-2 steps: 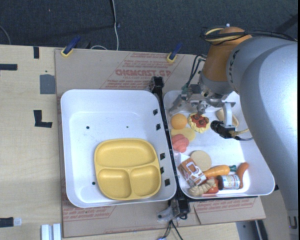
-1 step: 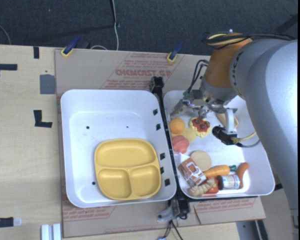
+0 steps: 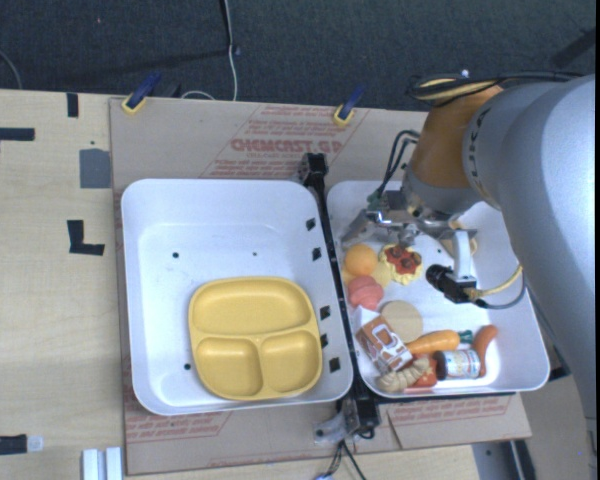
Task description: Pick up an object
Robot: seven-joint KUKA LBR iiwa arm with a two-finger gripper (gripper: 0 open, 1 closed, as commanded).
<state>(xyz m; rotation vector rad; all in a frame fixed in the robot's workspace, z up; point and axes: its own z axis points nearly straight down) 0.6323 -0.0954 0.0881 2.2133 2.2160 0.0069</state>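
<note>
we see the metal pincer (image 3: 385,220), grip state unclear, above small glossy toy foods (image 3: 405,340); left of it one smooth yellow three-compartment tray (image 3: 255,335); two white bins (image 3: 150,218).

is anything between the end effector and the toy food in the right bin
Nothing visible does. The end effector hangs over the right bin, directly above the orange ball and the yellow-and-red piece. The other toys lie nearer the bin's front.
</note>
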